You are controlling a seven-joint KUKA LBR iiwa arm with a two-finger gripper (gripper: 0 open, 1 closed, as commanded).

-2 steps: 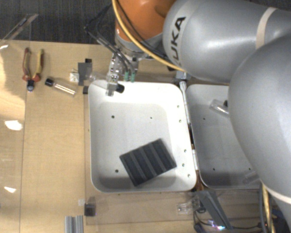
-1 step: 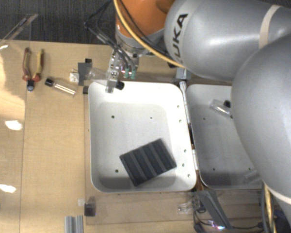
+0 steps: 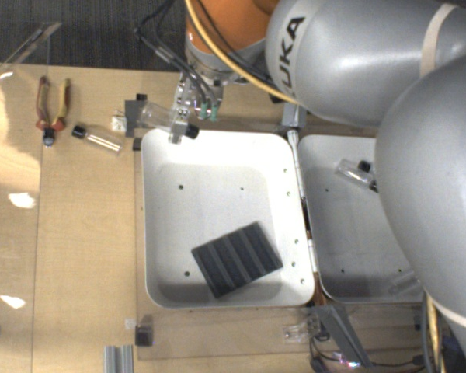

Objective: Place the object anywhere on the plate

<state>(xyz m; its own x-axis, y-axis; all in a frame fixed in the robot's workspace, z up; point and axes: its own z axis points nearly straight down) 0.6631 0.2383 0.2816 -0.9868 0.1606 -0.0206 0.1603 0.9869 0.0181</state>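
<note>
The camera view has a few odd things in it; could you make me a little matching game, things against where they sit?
Things:
1. dark ridged block
2. pliers
3. gripper
4. small clear vial

Places:
A. on the wooden bench, far left, near the back
B. over the back left corner of the left bin
C. on the bench between the pliers and the left bin
D. lying in the left bin, toward its front

Pairs: 1-D, 2-A, 3-B, 4-C

The only lettering I can read is "KUKA", printed in black on the grey arm [image 3: 334,45] housing beside its orange band [image 3: 233,6].
</note>
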